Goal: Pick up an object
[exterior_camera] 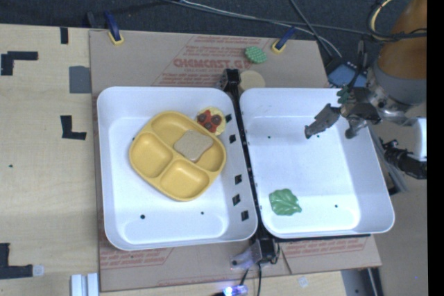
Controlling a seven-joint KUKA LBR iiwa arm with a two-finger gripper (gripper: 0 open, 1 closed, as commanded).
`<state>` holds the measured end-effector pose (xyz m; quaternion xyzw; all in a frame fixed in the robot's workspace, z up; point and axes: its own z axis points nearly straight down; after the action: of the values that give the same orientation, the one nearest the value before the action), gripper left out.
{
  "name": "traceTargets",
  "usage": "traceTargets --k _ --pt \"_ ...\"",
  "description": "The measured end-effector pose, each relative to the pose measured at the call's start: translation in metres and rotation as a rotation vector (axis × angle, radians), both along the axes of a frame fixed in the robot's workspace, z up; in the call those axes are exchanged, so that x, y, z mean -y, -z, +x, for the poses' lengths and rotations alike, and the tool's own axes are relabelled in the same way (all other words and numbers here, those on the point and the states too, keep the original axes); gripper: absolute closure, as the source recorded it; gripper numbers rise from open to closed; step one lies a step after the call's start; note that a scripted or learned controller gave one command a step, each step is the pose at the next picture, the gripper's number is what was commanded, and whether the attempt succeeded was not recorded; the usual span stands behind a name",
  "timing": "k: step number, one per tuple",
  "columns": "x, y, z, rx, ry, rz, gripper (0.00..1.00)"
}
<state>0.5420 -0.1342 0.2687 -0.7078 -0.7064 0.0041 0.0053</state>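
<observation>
Green leaf toy near the right bin's front wall, well below and left of the tool, fingers spread apart, empty.

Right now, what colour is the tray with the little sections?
Yellow tray, seen in the camera view.

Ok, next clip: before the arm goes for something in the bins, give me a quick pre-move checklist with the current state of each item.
1. Pickable target in the right bin: green leafy piece lies alone near the front left corner. Ok.
2. Fingers spread apart, nothing between them: ok.
3. Gripper above the target: not ok, it sits over the bin's back part.
4. Other objects: bread slice on the yellow tray, left bin. Ok.
5. Gripper height above the bin floor: cannot tell.
</observation>
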Motion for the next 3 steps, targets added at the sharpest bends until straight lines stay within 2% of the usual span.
traceTargets --k 1,2,3 --pt "0.000 -0.007 0.002 0.012 -0.004 -0.002 0.00" --pt "0.002 0.058 0.002 0.006 -0.002 -0.001 0.00" --pt "0.007 0.105 -0.006 0.006 -0.002 -0.001 0.00"
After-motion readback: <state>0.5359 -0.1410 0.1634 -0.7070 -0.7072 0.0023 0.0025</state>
